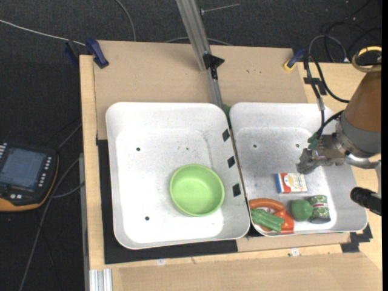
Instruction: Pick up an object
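Note:
In the right bin (267, 120) a small white, blue and orange carton (291, 182) lies flat. Near the front wall sit an orange piece with a green vegetable on it (270, 217), a green ball (301, 209) and a small green can (319, 208). A light green bowl (196, 190) sits in the left bin (151, 132). My gripper (307, 161) hangs over the right bin, just above and to the right of the carton, pointing down. Nothing shows between its fingers.
A metal pole (194, 26) runs up from the gap between the bins. Blue clamps (97, 52) hold the board's back corners. Cables (321, 86) trail behind the arm at right. A handheld pendant (24, 174) lies off the bench at left.

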`<action>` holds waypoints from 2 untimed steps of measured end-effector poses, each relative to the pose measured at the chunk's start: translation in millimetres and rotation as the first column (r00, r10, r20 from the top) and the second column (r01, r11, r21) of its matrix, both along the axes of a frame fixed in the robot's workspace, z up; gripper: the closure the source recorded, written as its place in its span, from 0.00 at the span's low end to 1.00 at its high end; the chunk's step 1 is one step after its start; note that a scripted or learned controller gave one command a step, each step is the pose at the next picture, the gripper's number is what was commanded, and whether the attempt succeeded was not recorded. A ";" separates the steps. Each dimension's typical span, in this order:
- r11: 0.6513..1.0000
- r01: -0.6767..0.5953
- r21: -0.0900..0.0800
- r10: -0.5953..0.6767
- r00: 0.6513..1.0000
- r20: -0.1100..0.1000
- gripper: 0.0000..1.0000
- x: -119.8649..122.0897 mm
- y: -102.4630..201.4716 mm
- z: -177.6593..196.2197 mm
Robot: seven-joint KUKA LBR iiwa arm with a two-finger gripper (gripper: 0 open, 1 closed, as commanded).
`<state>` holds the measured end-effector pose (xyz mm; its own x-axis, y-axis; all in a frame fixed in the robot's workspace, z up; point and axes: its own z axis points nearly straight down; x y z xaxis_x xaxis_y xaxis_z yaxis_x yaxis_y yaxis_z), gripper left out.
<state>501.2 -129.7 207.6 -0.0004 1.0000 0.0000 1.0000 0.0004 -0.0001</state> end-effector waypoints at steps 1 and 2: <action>1.000 -0.005 0.001 0.005 1.000 0.001 1.00 7.8 60.8 3.7; 1.000 -0.005 0.001 0.005 1.000 0.001 1.00 15.7 112.0 14.6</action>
